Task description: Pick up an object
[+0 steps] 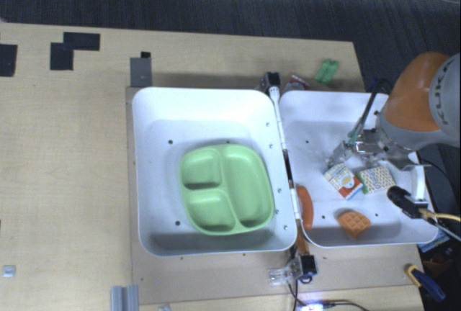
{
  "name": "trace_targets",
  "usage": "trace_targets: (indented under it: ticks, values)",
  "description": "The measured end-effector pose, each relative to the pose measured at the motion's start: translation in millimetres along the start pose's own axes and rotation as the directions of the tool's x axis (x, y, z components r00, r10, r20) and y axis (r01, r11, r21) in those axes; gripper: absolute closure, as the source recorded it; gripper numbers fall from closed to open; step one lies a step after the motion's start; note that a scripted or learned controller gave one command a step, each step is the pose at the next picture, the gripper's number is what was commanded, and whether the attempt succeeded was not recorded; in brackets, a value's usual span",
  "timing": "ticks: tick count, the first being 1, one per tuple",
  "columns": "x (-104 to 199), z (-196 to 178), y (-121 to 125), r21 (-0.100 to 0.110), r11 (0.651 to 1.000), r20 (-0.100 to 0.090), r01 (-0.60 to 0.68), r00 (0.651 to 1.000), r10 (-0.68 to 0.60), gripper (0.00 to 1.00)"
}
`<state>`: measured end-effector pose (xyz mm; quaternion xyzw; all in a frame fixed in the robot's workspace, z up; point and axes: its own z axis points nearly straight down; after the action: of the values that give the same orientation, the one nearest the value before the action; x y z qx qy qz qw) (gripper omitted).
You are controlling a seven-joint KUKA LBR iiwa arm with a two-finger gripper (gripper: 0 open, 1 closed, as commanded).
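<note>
Camera view is showing the claw (344, 155) hanging spread wide just above the little carton (343, 181), nothing being gripped yet, pickup not done.

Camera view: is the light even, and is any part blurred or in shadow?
Camera view: soft even light, no hard glare; the green tray casts a faint shadow in the left bin; the small items under the gripper look soft and low in detail.

Arm enters from 3 o'clock, orange band (416, 97) at the wrist, angled down toward 8 o'clock. Gripper (346, 157) low; finger state unreadable from this angle.
</note>
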<state>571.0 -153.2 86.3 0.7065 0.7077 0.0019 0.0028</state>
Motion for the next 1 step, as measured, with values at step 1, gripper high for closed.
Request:
trace_targets:
  ticks: [1]
  values:
    - [26.2,-1.6,-81.6,-0.003,1.000,0.001,-0.001,1.000,0.001,0.00]
